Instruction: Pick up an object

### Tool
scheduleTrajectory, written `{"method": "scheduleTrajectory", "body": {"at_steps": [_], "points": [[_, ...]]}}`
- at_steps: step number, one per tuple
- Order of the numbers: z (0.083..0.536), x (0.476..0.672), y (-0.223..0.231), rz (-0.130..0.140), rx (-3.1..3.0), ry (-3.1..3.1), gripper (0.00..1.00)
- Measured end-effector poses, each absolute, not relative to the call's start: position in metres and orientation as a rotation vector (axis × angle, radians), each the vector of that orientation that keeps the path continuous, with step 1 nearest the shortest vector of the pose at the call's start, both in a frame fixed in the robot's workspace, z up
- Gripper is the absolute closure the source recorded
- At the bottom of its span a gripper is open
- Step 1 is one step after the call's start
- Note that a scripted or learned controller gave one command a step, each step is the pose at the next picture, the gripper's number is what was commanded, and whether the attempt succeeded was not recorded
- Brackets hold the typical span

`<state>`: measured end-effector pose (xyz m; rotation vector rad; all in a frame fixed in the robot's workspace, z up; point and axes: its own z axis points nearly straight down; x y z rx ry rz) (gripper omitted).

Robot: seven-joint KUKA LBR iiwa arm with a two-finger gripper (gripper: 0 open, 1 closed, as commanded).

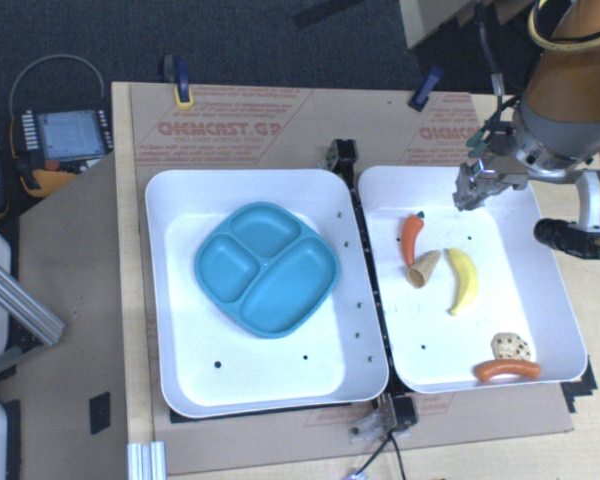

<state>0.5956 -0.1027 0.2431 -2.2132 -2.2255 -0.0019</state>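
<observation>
The right bin (540,268) holds an orange carrot (411,236), a tan cone-shaped piece (423,267) just below it, a yellow banana (464,279), a speckled cookie (510,347) and a red sausage (507,371) near the front edge. My gripper (473,194) hangs over the bin's far side, to the upper right of the carrot and apart from it. Nothing shows between its tips.
The left bin (180,358) bears a blue divided plate (267,267) in its middle. A black clamp (341,154) sits at the far end of the seam between the bins. The arm's grey body (565,118) rises over the right bin's far right corner.
</observation>
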Motion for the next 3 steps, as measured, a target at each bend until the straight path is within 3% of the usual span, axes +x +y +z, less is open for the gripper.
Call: {"method": "scheduleTrajectory", "body": {"at_steps": [3], "points": [[0.238, 0.564, 0.057, 0.000, -2.211, -2.226, 1.00]]}}
